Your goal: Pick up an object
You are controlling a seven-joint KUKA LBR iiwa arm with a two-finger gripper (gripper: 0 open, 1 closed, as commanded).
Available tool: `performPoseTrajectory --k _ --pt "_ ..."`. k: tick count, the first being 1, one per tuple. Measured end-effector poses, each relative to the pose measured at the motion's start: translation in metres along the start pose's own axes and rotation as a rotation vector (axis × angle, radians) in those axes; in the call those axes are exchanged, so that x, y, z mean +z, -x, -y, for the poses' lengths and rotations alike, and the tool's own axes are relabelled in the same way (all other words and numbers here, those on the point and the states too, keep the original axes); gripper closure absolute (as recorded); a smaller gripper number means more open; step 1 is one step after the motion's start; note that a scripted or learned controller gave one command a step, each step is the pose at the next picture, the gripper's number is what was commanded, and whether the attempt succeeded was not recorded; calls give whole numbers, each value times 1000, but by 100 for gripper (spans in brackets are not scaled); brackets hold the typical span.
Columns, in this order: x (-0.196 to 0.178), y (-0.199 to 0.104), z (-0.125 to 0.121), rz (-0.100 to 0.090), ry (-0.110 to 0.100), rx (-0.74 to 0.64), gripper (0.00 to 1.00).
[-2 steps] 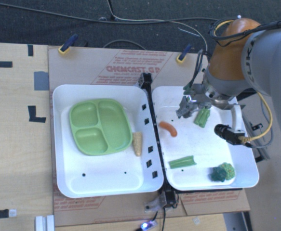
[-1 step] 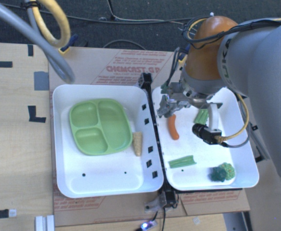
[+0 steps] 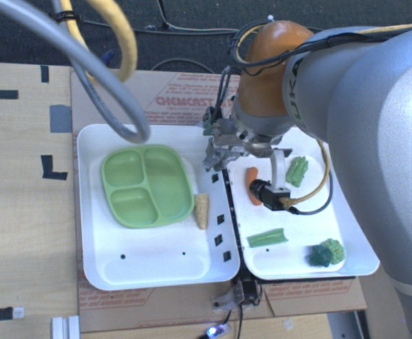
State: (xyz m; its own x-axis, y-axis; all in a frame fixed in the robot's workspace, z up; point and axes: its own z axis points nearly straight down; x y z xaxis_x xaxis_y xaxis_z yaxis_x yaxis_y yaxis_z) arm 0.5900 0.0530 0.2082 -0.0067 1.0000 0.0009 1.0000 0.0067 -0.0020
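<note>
My gripper (image 3: 217, 158) hangs under the orange wrist band over the divider between the two white bins, near their far end. An orange carrot piece (image 3: 251, 183) lies just right of it in the right bin (image 3: 347, 224), partly behind a black cable fitting. A pale corn piece (image 3: 201, 210) lies in the left bin (image 3: 92, 189), below and slightly left of the gripper. Nothing shows in the gripper's grasp.
A green divided plate (image 3: 148, 186) takes up the middle of the left bin, touching the corn. In the right bin lie a light green vegetable (image 3: 297, 169), a green bean strip (image 3: 266, 238) and a broccoli floret (image 3: 326, 253). A grey hose (image 3: 99, 97) crosses the far left corner.
</note>
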Motion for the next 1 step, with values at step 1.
performPoseTrajectory --k 1 --pt "-5 -47 -5 0 1 0 100"
